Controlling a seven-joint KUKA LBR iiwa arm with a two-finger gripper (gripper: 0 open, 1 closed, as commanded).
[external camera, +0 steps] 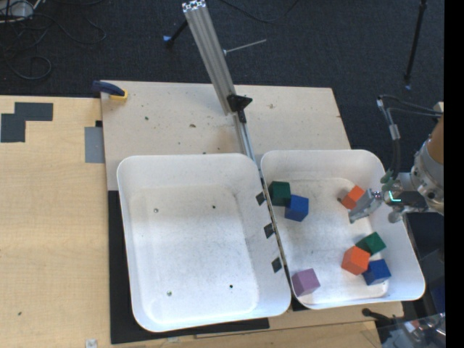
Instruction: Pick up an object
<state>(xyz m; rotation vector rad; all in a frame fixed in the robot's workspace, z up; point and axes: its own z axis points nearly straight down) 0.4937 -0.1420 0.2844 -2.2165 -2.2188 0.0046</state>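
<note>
The right bin [330, 158] holds several small blocks. A dark green block [280, 191] and a blue block [296, 207] touch near its left wall. An orange block [354, 196] lies toward the right side, and my gripper [362, 209] hangs right beside it, just to its lower right, reaching in over the bin's right rim. Nearer the front sit another green block [373, 243], a second orange block [355, 259] and a blue block [377, 271], bunched together. A purple block [305, 281] rests at the front left corner.
The left bin [145, 172] stands beside the right one, with black clips [268, 230] along the shared wall. A slanted aluminium bar [214, 56] rises behind the bins. A blue-and-yellow clamp [110, 90] lies at the bench's back left corner.
</note>
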